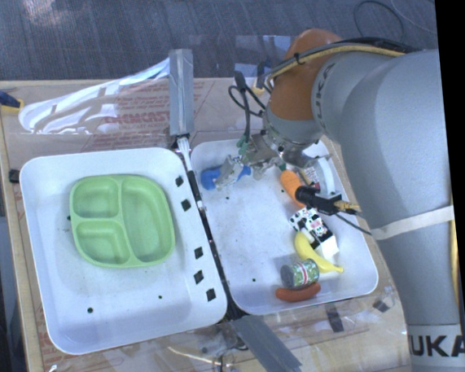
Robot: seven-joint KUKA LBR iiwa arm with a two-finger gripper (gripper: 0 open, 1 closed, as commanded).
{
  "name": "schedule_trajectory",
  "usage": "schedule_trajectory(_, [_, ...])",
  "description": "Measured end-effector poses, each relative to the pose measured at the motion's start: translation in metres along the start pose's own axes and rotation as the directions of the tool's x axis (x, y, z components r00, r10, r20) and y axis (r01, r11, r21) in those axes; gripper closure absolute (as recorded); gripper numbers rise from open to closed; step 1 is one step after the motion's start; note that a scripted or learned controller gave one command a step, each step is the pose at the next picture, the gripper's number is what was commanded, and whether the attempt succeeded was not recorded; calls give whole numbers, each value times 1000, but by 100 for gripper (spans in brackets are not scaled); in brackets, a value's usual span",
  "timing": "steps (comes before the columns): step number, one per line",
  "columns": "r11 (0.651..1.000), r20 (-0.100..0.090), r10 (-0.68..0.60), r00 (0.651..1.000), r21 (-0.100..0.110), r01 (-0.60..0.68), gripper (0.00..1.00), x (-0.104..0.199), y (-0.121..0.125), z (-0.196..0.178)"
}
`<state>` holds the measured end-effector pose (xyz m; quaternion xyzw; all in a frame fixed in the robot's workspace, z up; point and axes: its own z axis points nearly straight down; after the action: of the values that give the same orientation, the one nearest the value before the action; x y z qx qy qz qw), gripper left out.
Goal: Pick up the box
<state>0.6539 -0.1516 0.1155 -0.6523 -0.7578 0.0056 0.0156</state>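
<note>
From my station the gripper (235,169) sits in the upper part of the right bin (246,245), just beside a blue object (210,177); I cannot tell its grip state. The box (314,229) lies untouched right of centre, so the pick remains undone.

- A divided plate (123,219) lies in the left bin (57,320), left of the divider (197,225) between the bins.
- Right of the divider, the right bin (247,253) holds the gripper (233,171) near its far-left corner.
- Further right of the divider, along the bin's right side: a carrot (291,183), a box (314,229), a banana (315,256).
- A can (300,274) and a sausage (298,293) lie nearest the front wall.
</note>
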Motion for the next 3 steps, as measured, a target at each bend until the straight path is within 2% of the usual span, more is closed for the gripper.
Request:
schedule_trajectory(1, [961,20,-276,961,-23,277,0,6,-12,26])
schedule_trajectory(2, [960,19,-279,960,-24,279,100,5,-11,17])
schedule_trajectory(3, [837,32,-547,837,-17,548,100,-36,-21,-70])
